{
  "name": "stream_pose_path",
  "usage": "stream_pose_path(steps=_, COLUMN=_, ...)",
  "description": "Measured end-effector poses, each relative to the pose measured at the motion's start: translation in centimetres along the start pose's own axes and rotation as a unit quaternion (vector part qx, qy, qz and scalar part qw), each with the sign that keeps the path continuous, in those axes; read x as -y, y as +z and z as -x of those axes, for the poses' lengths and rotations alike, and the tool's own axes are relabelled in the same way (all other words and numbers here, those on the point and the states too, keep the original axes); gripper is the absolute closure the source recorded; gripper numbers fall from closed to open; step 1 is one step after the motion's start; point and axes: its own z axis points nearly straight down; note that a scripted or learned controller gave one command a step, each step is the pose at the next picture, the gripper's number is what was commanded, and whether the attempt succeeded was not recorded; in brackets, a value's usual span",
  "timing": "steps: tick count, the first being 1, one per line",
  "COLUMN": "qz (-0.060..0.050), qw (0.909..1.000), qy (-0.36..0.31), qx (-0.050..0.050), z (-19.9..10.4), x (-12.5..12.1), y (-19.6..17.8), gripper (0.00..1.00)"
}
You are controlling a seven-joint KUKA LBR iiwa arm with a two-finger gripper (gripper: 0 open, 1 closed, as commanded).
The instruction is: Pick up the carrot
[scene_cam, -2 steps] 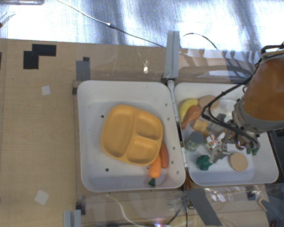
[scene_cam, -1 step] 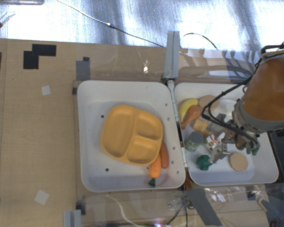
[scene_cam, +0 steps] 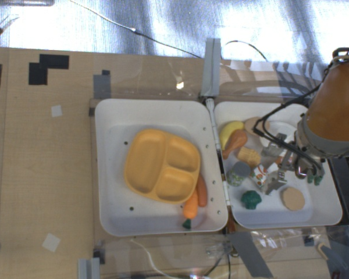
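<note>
from my feed i see the carrot (scene_cam: 191,204) lying in the left bin (scene_cam: 107,173), near that bin's front right corner; it is a small orange toy carrot with a dark green stub at its lower end, tilted so the green end points toward the front wall; its upper part touches the lower right edge of the yellow divided plate (scene_cam: 161,165), which sits in the middle of the same bin; just beside the carrot, on its right, lies a reddish-orange sausage-shaped piece (scene_cam: 202,190), and the two look to be touching along their length; the carrot is brighter orange than that piece.

the gripper (scene_cam: 274,182) is over the right bin (scene_cam: 326,214), well apart from the carrot, with the divider between the bins lying between them; the grey arm with its orange band (scene_cam: 337,106) comes in from the right; i cannot tell whether the fingers are spread or closed, since the metal parts blur together with the small things under them; i see nothing clearly held.

in the right bin i make out a yellow banana-like piece (scene_cam: 230,131), an orange drumstick-shaped piece (scene_cam: 236,140), a green broccoli (scene_cam: 251,199), a round tan cookie (scene_cam: 292,199) and a grey lump (scene_cam: 239,171); the bins sit on a light wooden surface (scene_cam: 41,173).
</note>
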Motion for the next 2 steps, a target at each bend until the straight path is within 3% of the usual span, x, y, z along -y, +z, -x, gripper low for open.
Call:
stream_pose_path(steps=1, qz=0.0, qw=0.9796, qy=-0.201, qx=0.001, z=0.0, x=-0.1, y=-5.4, gripper=0.0)
stream_pose_path(steps=2, qz=0.001, qw=0.8928, qy=-0.45, qx=0.0, z=0.2, x=-3.3, y=-7.9, gripper=0.0)
